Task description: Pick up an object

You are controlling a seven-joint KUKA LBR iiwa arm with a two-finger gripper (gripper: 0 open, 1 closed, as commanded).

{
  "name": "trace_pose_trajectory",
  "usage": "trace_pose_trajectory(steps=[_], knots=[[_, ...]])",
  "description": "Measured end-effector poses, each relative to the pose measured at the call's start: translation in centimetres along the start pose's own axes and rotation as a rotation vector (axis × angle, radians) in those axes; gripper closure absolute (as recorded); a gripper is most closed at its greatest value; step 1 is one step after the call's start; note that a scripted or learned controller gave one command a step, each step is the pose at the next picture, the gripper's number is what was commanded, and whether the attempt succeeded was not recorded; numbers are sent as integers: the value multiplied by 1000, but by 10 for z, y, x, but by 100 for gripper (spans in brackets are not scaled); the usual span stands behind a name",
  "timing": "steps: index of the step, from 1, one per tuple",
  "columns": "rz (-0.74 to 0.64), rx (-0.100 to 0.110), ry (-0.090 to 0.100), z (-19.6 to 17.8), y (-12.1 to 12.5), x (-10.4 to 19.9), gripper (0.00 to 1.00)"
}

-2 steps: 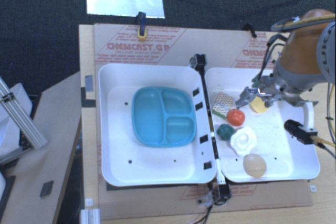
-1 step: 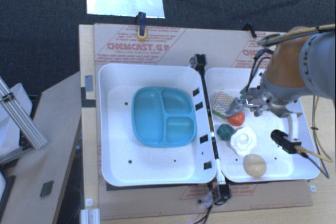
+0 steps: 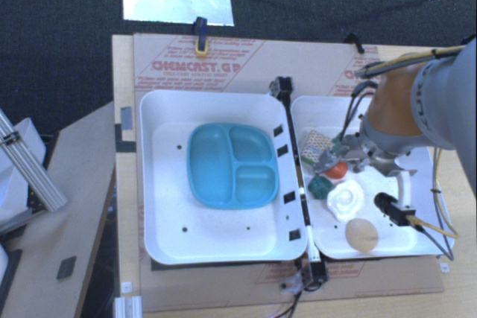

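Down in the right white bin, the grey arm's fingers sit low over a small red-orange object. I cannot tell how far they are parted, or whether they hold it. Beside it lie a dark green lump, a white crumpled piece and a tan egg-shaped object. Nothing looks lifted, so I judge the pick not yet done.
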State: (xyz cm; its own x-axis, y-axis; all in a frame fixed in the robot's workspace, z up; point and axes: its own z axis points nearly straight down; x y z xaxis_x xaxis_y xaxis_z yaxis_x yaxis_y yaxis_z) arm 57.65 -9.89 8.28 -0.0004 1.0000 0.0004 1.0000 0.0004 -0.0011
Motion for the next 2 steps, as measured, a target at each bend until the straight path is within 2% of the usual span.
trace_pose_trajectory(steps=[1, 2], knots=[[1, -3, -1, -12, 1, 0, 100], [-3, -5, -1, -55, 4, -1, 100]])
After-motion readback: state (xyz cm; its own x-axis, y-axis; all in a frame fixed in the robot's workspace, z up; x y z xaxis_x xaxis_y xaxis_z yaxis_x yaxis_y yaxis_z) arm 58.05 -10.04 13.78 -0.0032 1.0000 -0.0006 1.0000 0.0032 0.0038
